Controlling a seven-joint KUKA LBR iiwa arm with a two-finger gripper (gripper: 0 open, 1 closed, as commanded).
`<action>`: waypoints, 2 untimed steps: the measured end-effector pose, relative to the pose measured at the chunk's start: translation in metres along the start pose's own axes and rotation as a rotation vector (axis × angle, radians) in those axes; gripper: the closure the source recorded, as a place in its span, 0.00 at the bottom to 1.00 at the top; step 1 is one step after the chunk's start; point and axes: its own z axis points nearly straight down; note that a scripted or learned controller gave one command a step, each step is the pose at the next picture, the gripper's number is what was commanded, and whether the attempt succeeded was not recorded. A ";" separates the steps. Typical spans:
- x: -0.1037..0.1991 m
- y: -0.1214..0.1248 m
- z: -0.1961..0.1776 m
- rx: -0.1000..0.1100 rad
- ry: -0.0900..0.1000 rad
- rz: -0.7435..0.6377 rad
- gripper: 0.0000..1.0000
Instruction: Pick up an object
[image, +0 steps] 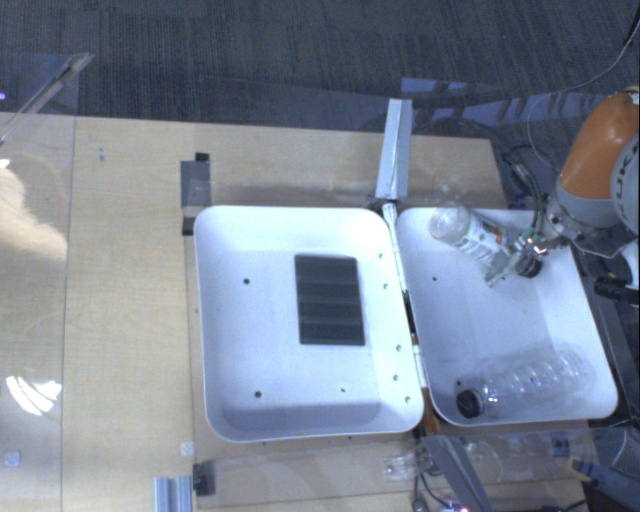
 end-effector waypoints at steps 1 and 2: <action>0.000 0.000 0.000 0.000 0.000 0.000 0.00; 0.003 -0.005 -0.005 0.021 0.014 -0.012 1.00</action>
